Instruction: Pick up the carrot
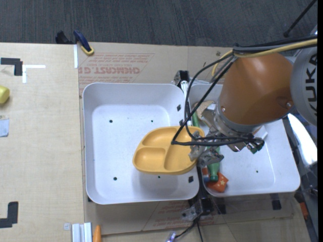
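The gripper [206, 158] hangs over the seam where the two white bins meet, under the arm's big orange band [255, 87], and its fingers are so buried behind wrist hardware and looping black cables [187, 110] that whether they are spread or pressed together cannot be told. Just below the fingers, at the near left corner of the right bin [282, 178], lies the carrot [218, 184], an orange lump with a green stub at its upper end; it sits close under the gripper, but nothing shows it caught between the fingers, and whether they touch it is not clear. Immediately left of the fingers, a yellow divided plate [161, 158] rests in the left bin [116, 135], its right edge riding up against the wall between the bins and reaching right up to the gripper. Beyond the fingers, partly hidden by the wrist, something pale and something green sit in the right bin, too covered to name. Far to the left of the fingers, out on the bench [40, 160], a small yellow object [3, 95] lies at the edge of view.
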Controlling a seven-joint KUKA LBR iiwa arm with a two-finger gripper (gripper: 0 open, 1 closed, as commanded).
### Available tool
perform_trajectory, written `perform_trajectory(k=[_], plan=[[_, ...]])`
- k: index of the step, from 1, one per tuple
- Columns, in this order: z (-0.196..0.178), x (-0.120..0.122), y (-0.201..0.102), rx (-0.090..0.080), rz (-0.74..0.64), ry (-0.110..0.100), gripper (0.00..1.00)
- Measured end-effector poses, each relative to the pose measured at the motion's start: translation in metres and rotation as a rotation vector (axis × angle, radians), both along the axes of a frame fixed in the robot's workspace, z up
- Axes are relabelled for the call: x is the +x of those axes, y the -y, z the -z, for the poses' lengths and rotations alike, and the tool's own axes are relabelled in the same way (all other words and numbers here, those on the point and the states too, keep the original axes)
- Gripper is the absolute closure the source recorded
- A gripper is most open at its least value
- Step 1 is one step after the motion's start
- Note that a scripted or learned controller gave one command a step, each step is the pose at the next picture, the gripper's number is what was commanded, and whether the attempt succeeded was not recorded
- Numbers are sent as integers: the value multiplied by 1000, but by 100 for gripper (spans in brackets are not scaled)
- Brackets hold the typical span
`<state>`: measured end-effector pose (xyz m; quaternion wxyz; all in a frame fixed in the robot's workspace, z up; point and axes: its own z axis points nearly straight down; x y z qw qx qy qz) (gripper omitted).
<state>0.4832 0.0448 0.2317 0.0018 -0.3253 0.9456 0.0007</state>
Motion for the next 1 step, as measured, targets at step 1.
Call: perform_trajectory(k=[1], plan=[[22, 18, -10, 0, 195, -4, 100]])
